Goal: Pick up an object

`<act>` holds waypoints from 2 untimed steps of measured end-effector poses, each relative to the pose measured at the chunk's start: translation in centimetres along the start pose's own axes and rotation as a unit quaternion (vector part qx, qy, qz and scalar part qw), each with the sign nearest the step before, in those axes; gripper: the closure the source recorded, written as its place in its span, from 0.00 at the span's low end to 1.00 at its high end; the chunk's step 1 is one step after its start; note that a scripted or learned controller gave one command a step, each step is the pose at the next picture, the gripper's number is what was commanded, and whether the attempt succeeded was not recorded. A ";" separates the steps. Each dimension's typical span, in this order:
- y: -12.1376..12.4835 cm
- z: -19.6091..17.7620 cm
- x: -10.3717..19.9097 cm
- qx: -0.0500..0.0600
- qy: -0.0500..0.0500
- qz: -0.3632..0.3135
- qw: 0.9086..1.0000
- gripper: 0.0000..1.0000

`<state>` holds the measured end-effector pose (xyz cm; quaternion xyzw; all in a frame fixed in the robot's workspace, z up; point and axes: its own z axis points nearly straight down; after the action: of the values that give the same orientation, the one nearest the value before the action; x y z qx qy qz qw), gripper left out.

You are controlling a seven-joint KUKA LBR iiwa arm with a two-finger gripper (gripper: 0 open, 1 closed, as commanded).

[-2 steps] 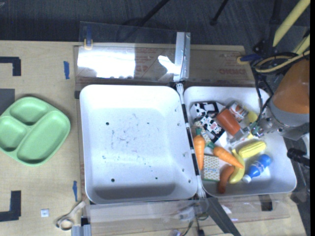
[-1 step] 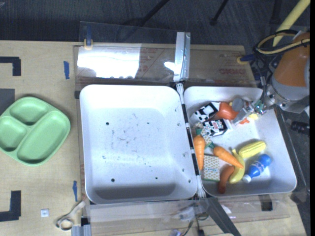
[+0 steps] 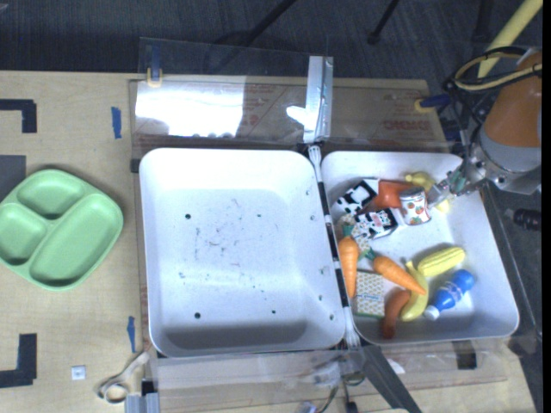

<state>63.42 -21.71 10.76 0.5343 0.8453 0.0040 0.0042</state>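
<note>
Jaws (image 3: 454, 183) state unclear, beside small white can with red band (image 3: 414, 207)

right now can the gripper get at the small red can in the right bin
Probably yes: the gripper hovers just right of the small red can, which stands on top of the clutter in the right bin, nothing over it.

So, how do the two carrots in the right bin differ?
The left carrot lies along the bin's left wall, pointing toward the bench front; the right carrot lies at a slant. The left one touches the wall; the right one sits mid-pile beside the corn. Both are orange.
</note>
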 end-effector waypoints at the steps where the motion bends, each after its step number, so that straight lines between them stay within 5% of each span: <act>1: 2.9 -7.2 -1.9 0.005 -0.001 0.207 0.978 1.00; 2: 2.9 -7.2 -1.9 0.005 -0.001 0.207 0.978 0.00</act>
<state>66.80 -22.18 18.01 0.6977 0.7164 0.0005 0.0015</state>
